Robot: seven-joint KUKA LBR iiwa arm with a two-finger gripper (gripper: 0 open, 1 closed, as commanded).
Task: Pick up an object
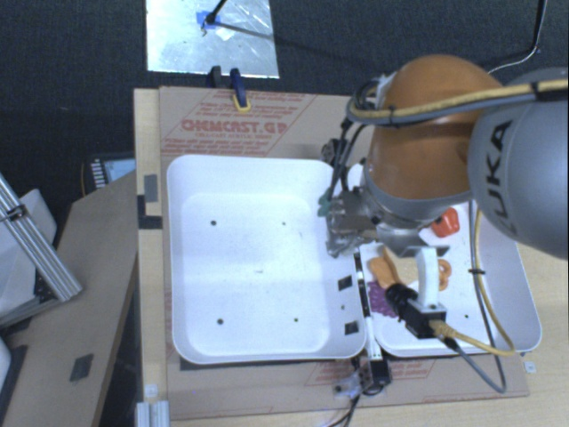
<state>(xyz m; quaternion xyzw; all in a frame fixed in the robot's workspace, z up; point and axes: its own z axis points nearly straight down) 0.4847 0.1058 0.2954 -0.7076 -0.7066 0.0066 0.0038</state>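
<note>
The tool [341, 228] hangs over the left rim of the right bin [517, 310]; whether it is apart or together cannot be told. Just inside that rim lies an orange piece [383, 268], with a purple piece [382, 300] beside it toward the bin's near edge. A red-orange piece [445, 223] lies nearer the bin's middle. The left bin [258, 265] adjoins that rim.

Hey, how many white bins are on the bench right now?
2. The left bin lies in full view; the right bin sits beside it, partly hidden under the arm. No further bin seems to be hidden.
</note>
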